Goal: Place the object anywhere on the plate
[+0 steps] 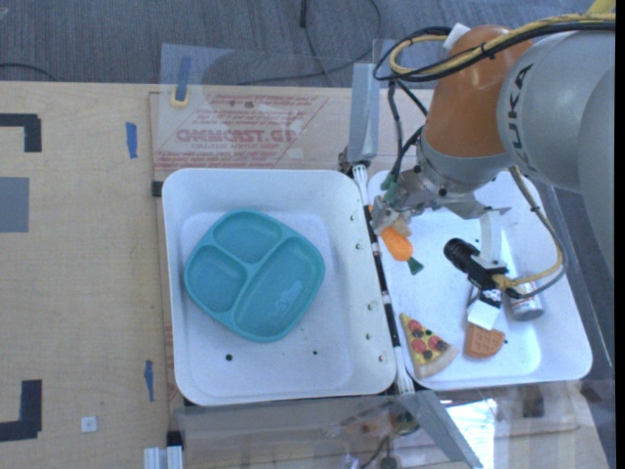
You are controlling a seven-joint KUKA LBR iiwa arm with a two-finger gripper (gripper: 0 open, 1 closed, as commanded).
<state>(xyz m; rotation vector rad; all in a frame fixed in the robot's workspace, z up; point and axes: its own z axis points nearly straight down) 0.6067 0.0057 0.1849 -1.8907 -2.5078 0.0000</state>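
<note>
Gripper (395, 208): you see it over the toy carrot (396, 243); grip you cannot tell
Plate (256, 274): teal, in left bin (322, 360)

Robotics lab: KUKA arm (547, 76) w/ cables (415, 42), tape-marked bench (78, 291).

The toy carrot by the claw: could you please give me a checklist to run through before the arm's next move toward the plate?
1. Plate ready: the teal divided plate lies flat in the plate's bin, with its three compartments in view. Ok.
2. Claw position: the claw sits right at the upper end of the toy carrot. Ok.
3. Grasp on the carrot: the wrist hides the contact. Cannot tell.
4. Neighbours: the toy pizza slice lies apart from the carrot. Ok.
5. Carrot on the plate: it is in the arm-side bin, close to the inner wall. Not ok.
</note>
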